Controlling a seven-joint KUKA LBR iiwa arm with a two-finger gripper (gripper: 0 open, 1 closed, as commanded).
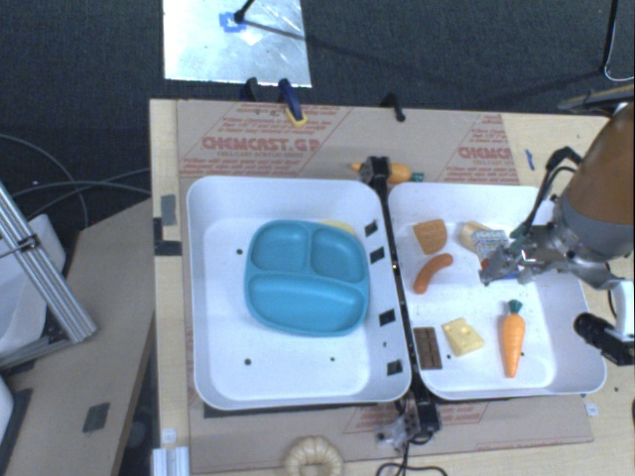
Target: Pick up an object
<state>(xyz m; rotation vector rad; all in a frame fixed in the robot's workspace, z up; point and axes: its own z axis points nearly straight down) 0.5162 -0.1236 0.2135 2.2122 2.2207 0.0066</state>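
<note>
Camera view: claw (499, 265) above glossy tapered carrot (511, 338), curved sausage (432, 272).

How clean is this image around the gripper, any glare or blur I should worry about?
Camera view: even overhead light, soft shadows. The gripper looks slightly blurred over the right bin; finger detail is unclear. The carrot, sausage and blue plate are sharp. Glare sits on the foil sheet, away from the bins.

In the right-hand bin (566, 370), right of centre in the frame, lie a carrot (511, 339) pointing downward, a sausage (432, 272) on a slant, a tan bread chunk (430, 235), a yellow cheese wedge (462, 336), and a brown bar (427, 347).
</note>
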